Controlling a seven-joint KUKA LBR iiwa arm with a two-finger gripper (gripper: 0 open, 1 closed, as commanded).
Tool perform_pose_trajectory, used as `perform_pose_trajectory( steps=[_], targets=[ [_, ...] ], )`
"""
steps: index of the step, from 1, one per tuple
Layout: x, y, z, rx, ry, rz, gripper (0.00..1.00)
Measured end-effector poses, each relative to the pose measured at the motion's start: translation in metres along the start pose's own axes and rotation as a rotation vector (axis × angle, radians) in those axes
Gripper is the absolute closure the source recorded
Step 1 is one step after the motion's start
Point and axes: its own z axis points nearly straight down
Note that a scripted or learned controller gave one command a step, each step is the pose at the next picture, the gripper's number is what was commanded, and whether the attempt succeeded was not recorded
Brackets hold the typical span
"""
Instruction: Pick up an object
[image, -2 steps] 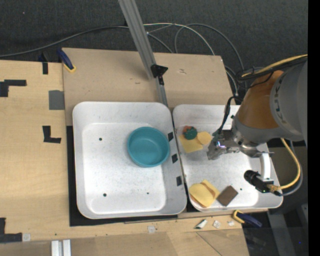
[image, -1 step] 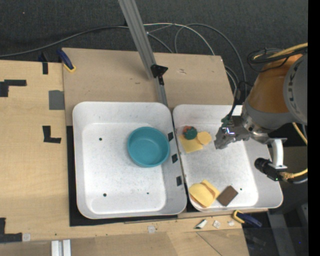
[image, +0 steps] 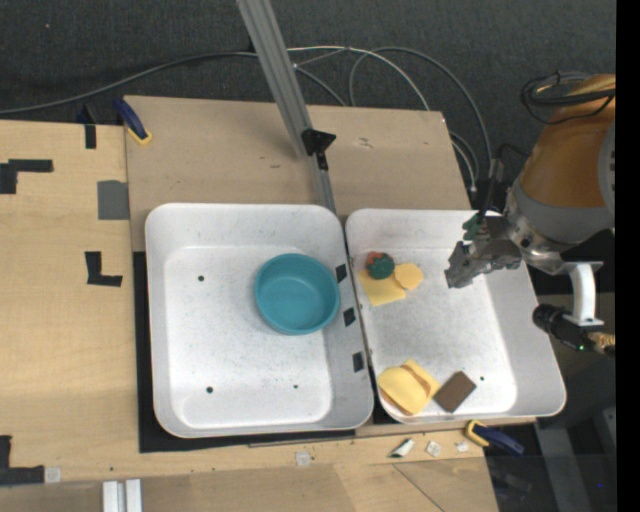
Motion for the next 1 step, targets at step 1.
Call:
perform_pose_trajectory(
  steps=[1],
  targets=[
    [0.0443, 0.0001, 0.0084, 0.006, 0.002, -0.004, 1.0]
  ],
)
